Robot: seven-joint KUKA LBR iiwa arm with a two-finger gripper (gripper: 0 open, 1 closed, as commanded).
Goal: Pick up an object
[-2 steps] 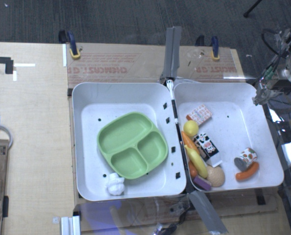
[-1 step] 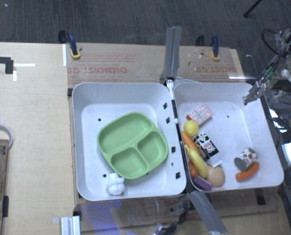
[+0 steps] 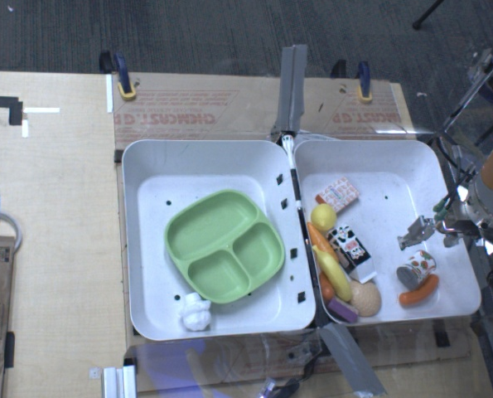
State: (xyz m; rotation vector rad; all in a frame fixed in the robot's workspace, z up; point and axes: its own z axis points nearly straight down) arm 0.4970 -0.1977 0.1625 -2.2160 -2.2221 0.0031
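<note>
Leftmost, the left bin [image 3: 138,222] holds a green tray [image 3: 224,245] lying flat across its middle, with a small white lump [image 3: 196,312] near its near wall; both sit well apart from the arm, so they look like bystanders for this try. Across the divider, the right bin [image 3: 395,168] carries the likely targets, crowded along its left wall as if they slid there: a pink box [image 3: 339,194] farthest, then a lemon [image 3: 323,216], a black-and-white carton [image 3: 349,245], a banana [image 3: 333,274], a carrot [image 3: 317,240] and a tan ball [image 3: 364,298]. Further right a cup [image 3: 418,268] and a sausage [image 3: 418,290] lie in the near right corner. The gripper [image 3: 418,232] hangs just above and beside the cup, its fingers apart with nothing between them, probably lining up on that corner because those pieces lie apart from the pile.
</note>
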